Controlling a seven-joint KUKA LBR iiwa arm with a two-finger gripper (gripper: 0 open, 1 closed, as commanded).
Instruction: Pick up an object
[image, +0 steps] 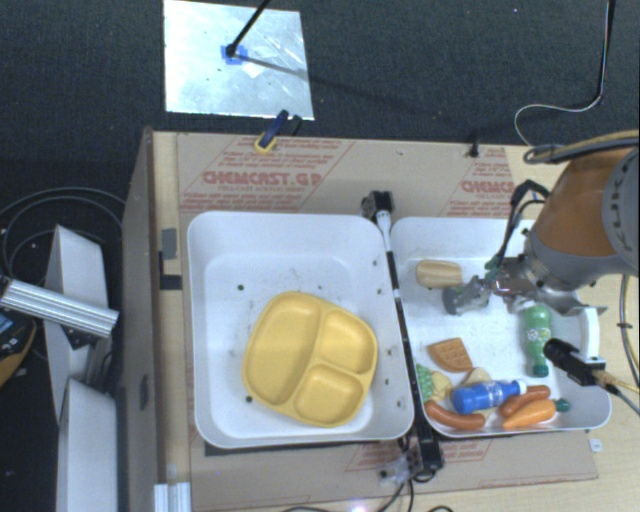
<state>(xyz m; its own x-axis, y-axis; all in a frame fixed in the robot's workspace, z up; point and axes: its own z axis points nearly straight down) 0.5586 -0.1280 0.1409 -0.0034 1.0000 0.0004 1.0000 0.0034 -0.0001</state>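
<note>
Grey gripper (468, 297) low in the right bin (590, 412), fingers narrow, gripping nothing — just beside the bread roll (439, 273). Nearby: green bottle (537, 337), waffle (451, 354), blue bottle (484, 396), carrot (531, 412), sausage (454, 418). Left bin (200, 300) — yellow divided plate (311, 357).

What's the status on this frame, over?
Gripper low in right bin, nothing held. Bread roll just beside it. Bottles, carrot, sausage piled at near edge; yellow tray in left bin.
</note>
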